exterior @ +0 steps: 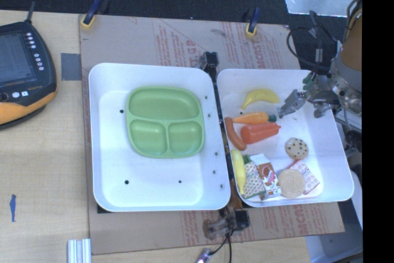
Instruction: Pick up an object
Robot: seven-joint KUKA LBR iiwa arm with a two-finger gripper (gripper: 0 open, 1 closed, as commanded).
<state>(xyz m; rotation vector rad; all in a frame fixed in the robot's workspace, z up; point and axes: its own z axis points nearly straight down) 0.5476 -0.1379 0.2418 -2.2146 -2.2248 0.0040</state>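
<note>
Along the near edge of the right bin (345, 191) lie a cracker (291, 182), a snack packet (263, 175) and corn (239, 168); farther back sit a cookie (297, 147), carrots (258, 131) and a banana (260, 97). By the far right corner hangs the gripper (303, 101), fingers apart, holding nothing. It looks ready to reach, so next it must drop over one toy and squeeze.
</note>
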